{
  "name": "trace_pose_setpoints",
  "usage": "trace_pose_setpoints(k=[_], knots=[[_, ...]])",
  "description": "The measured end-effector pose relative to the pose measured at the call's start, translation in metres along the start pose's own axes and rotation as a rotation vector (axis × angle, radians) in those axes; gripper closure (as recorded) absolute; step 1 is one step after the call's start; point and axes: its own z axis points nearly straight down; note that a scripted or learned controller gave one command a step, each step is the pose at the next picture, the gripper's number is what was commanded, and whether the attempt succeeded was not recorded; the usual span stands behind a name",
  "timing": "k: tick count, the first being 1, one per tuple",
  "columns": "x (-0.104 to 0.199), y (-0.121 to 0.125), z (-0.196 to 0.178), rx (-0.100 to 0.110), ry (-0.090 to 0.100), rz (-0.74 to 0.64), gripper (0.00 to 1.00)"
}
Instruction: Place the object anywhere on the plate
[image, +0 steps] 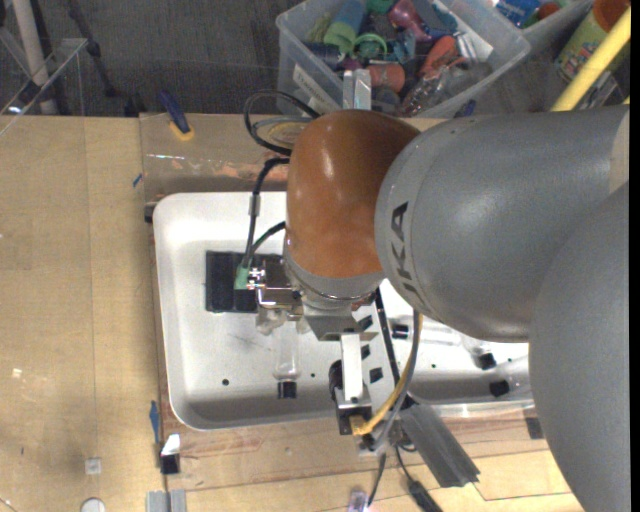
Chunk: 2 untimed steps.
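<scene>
Here, seen from above at a slant:

Arm: the grey arm (500, 220) reaches in from 3 o'clock and covers most of the right half of the view; its orange band (335, 195) sits near the middle, above the wrist.

Gripper: the gripper (285, 375) hangs below the wrist, over the white bin (185, 300), toward 6 o'clock of the orange band.

Fingers: one pale finger with a dark tip (287, 388) points down at the bin floor; whether the fingers are spread or pressed together cannot be told, and nothing can be made out between them.

Plate: a dark, flat square (222, 282) lies on the bin floor at about 9 o'clock from the wrist; its right side is hidden behind the wrist, and it may be the plate.

Object: the task's thing cannot be picked out; the arm hides much of the bin.

Bin: it rests on the wooden tabletop (70, 300), with its left and near rims in plain sight.

Background: a clear box of bright toys (400, 45) stands at 12 o'clock, beyond the bin.
</scene>
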Motion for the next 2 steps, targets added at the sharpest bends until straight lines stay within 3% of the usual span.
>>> trace_pose_setpoints(k=[1,2], knots=[[0.0106,0.0444,0.0956,0.004,-0.001,0.110,1.00],[0.0104,0.0446,0.0955,0.004,-0.001,0.110,0.00]])
